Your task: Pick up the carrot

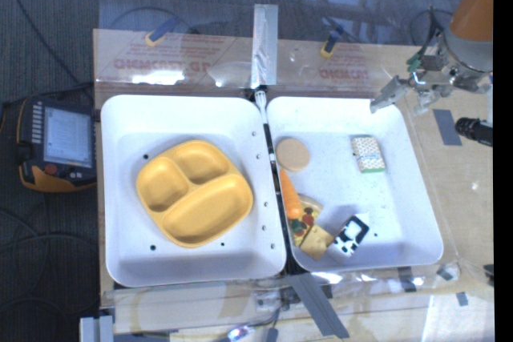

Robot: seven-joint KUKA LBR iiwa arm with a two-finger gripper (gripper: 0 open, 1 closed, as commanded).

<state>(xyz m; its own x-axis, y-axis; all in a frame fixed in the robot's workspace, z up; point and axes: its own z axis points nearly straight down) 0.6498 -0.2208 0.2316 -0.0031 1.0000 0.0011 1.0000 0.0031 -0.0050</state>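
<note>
Two shallow white bins sit side by side on the bench. The left bin [112, 196] holds a yellow divided plate [195, 192] with three compartments, lying flat near the bin's middle. The right bin [417, 204] holds several small things.

The carrot [291, 198] lies in the right bin, close along its left wall in the lower left part of that bin, its length running from upper left to lower right. Just above it rests a tan round disc [292, 154], near the carrot's upper end. At the carrot's lower end a cluster of small objects crowds against it: a yellowish block [315, 240] and some mixed-coloured pieces too small to identify. Just right of that cluster sits a black-and-white patterned block [351, 234]. A small speckled rectangular pad [367, 154] lies apart in the upper right part of the bin.

The gripper [385, 98] hangs at the upper right of the frame, over the upper right corner of the right bin, well apart from the carrot. Whether its grip is spread or pressed together I cannot tell. The arm's orange band [474, 0] shows at the top right edge.

At the left of the frame, off the bins, a handheld control pendant [58, 142] with a screen rests on the dark floor.
</note>
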